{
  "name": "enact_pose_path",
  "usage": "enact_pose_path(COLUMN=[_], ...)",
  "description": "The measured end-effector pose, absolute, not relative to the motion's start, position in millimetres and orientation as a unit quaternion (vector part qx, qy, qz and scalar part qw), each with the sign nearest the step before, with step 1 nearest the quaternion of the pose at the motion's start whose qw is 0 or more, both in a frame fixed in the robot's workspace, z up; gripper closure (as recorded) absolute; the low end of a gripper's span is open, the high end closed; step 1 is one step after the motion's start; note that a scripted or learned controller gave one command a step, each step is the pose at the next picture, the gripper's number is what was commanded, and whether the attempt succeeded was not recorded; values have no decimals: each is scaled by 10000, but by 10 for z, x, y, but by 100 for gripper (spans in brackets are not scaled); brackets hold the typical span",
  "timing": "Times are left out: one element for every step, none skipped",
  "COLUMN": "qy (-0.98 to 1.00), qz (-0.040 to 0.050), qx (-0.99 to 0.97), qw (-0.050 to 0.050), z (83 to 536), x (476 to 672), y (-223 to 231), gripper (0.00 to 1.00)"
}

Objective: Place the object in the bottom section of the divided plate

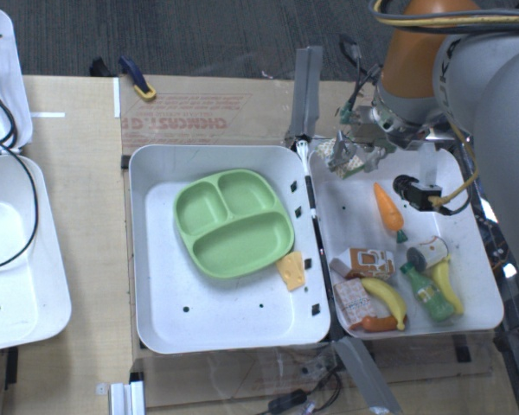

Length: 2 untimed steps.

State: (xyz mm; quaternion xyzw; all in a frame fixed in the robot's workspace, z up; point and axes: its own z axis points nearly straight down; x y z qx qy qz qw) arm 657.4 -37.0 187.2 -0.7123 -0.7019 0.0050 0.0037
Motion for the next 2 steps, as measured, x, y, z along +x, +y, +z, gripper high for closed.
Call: enact_pose_path(qy=[-6762, -6075], qz=[27, 37], qx=[-7367, -7943], qw=[16, 15], z=[1889, 1888], x=[6344, 5702], y=[415, 734], gripper=[100, 100])
